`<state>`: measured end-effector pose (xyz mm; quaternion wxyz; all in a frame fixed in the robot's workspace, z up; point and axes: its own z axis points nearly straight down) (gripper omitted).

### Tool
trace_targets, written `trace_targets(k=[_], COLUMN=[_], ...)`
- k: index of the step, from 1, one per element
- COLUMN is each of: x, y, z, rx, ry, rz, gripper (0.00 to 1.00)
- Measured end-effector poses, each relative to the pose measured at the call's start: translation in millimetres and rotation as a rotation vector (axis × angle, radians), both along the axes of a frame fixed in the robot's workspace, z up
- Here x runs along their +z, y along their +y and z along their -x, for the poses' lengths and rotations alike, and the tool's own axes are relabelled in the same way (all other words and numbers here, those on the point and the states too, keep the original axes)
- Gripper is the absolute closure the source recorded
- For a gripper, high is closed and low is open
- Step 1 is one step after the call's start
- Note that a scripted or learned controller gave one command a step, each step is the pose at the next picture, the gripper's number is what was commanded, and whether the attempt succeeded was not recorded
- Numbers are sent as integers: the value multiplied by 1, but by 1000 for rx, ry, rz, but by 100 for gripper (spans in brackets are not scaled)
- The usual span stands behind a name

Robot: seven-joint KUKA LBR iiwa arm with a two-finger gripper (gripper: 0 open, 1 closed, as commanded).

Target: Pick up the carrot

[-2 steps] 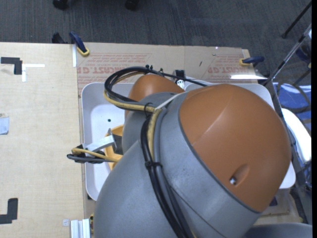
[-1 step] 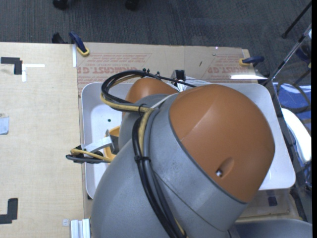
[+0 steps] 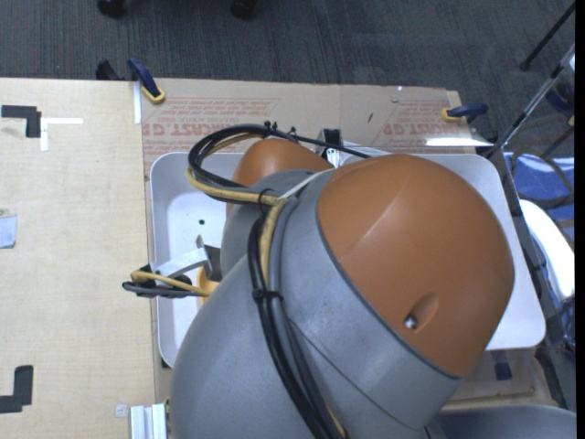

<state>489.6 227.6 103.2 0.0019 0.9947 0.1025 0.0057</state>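
Observation:
My arm's grey link (image 3: pixel 274 337) and its large orange joint cap (image 3: pixel 416 254) cover most of the two white bins. A second orange band (image 3: pixel 274 161) sits behind it, over the left bin (image 3: pixel 174 208). A dark piece of the gripper (image 3: pixel 212 262) pokes out from under the grey link, low over the left bin's floor. Beside it, a black and yellow cable loop (image 3: pixel 164 284) sticks out to the left. The arm hides whatever lies below it in the bins.
The right bin's rim (image 3: pixel 521 318) shows at the right. Cardboard (image 3: pixel 302 117) lies behind the bins, held by blue-and-yellow clamps (image 3: pixel 146 80). A pale wooden bench top (image 3: pixel 73 245) stretches to the left. A black cable (image 3: pixel 228 144) arcs above the wrist.

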Motion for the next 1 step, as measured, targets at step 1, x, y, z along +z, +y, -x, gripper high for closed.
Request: trace_targets(k=[1], x=[0], y=[-1], z=[0], rx=[-2], ry=[2], rz=[1], gripper=[0])
